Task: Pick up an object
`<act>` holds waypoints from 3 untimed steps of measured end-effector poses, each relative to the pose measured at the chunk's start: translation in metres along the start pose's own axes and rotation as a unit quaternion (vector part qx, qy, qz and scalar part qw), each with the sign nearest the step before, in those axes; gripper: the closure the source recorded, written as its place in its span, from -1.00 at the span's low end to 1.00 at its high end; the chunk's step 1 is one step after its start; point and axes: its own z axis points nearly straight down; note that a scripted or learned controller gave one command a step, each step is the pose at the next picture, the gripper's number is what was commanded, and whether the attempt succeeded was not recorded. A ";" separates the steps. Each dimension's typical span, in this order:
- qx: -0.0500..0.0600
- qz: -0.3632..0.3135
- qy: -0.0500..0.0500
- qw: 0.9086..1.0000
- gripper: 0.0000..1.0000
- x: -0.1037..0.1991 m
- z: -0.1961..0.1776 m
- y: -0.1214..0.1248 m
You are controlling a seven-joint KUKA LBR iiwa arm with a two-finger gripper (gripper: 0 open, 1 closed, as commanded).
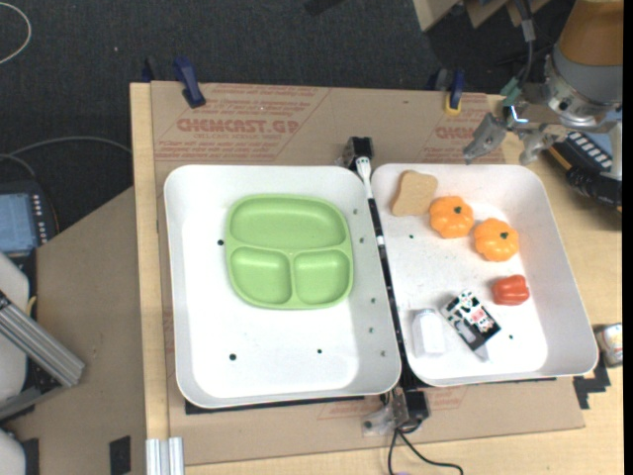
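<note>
While the hand [506,137] hovers open and empty over the right bin's [564,265] far rim, the nearest pumpkin [451,217] lies just below-left of it, beside the toast [412,193].

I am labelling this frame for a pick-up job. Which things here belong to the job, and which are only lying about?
Belong to the job:
- gripper, above the right bin's far edge, jaws apart
- bread slice
- two orange pumpkins
- red pepper
- black-and-white packet
- small white block
- right bin

Lying about:
- green divided plate
- left bin
- blue clamps
</note>
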 end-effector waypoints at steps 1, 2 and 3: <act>0.010 0.004 0.002 1.000 -1.00 -0.039 0.143 -0.086; -0.001 -0.001 0.006 1.000 -1.00 -0.081 0.172 -0.016; 0.001 -0.003 0.001 1.000 -1.00 -0.008 0.172 -0.020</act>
